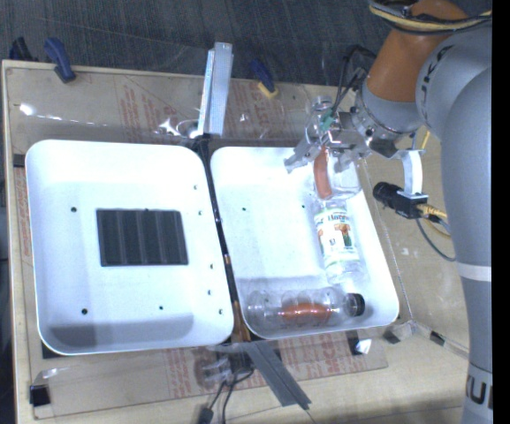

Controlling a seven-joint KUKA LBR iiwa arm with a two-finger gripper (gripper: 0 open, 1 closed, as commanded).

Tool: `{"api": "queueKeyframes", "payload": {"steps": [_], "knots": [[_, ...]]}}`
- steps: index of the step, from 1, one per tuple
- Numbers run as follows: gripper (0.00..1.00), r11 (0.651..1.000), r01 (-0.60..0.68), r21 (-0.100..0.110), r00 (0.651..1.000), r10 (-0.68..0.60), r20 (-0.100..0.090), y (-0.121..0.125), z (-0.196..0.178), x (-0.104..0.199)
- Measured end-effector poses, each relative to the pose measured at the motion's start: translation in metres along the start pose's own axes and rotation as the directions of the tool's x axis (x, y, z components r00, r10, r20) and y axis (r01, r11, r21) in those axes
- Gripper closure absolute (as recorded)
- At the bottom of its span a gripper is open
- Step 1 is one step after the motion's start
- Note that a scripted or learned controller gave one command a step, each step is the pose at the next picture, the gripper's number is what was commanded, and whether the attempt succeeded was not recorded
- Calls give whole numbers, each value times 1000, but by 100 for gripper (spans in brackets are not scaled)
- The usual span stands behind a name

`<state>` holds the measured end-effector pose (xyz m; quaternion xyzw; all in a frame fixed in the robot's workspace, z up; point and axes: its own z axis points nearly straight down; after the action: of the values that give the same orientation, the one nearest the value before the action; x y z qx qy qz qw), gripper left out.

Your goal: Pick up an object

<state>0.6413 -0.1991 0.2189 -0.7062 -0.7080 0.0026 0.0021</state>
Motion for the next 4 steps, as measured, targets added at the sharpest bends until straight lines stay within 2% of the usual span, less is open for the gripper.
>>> {"api": "queueKeyframes", "payload": {"steps": [1,2,3,4], "knots": [[0,984,178,-1,984,-178,-1,-6,36,-9],[0,969,247,-2,969,-247,-1,-15,111,25],[0,958,287,-3,958,-287,-1,-11,127,18],[100,956,292,-1,956,-292,0,-11,117,18]]}}
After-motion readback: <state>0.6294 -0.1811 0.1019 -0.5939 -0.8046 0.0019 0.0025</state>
